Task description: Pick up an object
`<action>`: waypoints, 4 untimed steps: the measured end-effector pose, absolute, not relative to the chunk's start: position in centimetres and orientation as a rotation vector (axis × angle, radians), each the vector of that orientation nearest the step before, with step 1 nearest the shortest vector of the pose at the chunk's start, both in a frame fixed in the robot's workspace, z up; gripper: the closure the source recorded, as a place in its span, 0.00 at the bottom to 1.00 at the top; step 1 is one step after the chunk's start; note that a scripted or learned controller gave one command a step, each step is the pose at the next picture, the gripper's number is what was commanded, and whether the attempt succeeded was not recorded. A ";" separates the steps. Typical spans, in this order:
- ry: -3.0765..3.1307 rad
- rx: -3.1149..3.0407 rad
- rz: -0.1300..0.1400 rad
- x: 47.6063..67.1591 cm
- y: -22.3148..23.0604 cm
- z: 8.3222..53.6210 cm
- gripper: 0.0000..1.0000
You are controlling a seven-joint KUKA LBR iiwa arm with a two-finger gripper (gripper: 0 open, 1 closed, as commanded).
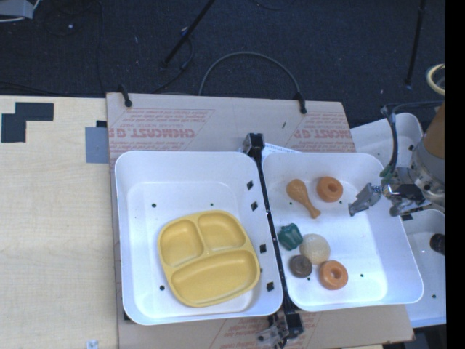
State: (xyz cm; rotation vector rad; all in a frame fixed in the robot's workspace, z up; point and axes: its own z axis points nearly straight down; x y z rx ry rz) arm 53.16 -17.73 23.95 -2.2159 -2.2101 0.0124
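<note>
My gripper (378, 201) hangs at the right edge of the right bin (396, 267), about halfway up the frame, and my two fingers are spread apart with nothing between them. To the left of my fingertips, in the upper part of this bin, an orange doughnut (330, 189) lies just beside a tan drumstick (302, 197), whose handle points down and to the right. Lower in the same bin sit a green piece (290, 235), a pale round ball (315, 248), a small brown disc (301, 266) and a second orange doughnut (334, 275), clustered close together. In the left bin (138, 195), a yellow divided tray (209, 257) lies toward the lower middle of the frame.
</note>
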 end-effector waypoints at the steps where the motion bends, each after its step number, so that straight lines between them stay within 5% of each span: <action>1: -2.220 -2.219 0.002 53.4 -17.7 24.6 0.00; 4: -2.223 -2.225 -0.002 52.6 -17.7 8.8 0.00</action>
